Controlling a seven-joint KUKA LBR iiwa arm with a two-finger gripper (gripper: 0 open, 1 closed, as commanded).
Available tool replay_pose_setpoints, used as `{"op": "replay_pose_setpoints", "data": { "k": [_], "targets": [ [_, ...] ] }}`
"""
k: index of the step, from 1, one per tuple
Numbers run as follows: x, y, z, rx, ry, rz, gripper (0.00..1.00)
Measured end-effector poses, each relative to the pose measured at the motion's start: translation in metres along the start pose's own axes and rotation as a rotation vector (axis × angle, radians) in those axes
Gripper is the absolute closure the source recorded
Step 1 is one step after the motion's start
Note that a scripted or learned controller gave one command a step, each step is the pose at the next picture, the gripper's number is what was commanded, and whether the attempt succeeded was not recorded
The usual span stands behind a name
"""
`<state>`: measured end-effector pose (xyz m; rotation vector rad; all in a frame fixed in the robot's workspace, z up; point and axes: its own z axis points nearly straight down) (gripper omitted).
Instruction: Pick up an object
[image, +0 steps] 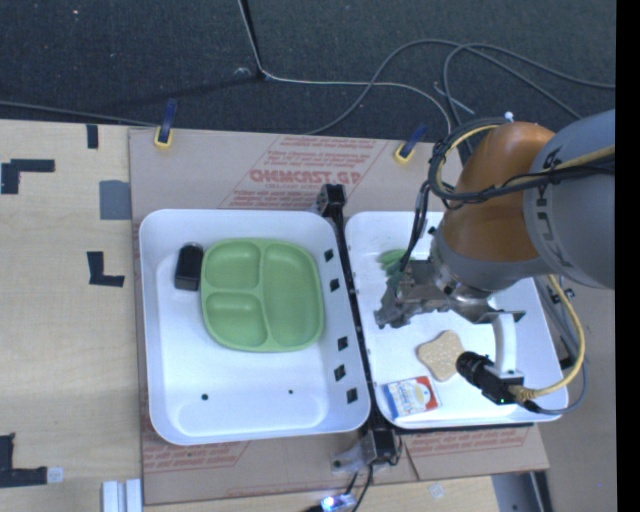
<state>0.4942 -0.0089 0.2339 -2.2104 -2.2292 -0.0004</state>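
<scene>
My gripper (398, 306) hangs low over the right bin (372, 240), near its left-centre. A green object (391, 260) lies just above the gripper, partly hidden by the arm. A tan bread-slice shape (438, 354) lies below and to the right of the gripper, clear of it. A small white, blue and red packet (411, 396) rests at the bin's front edge. The wrist hides most of the fingers.
The left bin (160, 330) holds a green divided plate (263, 294) and a small black block (188, 267) beside its left edge. A black divider (345, 300) runs between the bins. Cables trail across the dark floor at the back.
</scene>
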Motion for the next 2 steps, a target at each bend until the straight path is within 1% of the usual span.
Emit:
{"op": "replay_pose_setpoints", "data": {
  "k": [1,2],
  "targets": [
    [0.059,0.001,0.012,0.002,-0.002,0.002,1.00],
    [0.105,0.004,0.006,0.001,-0.001,0.002,1.00]
  ]
}}
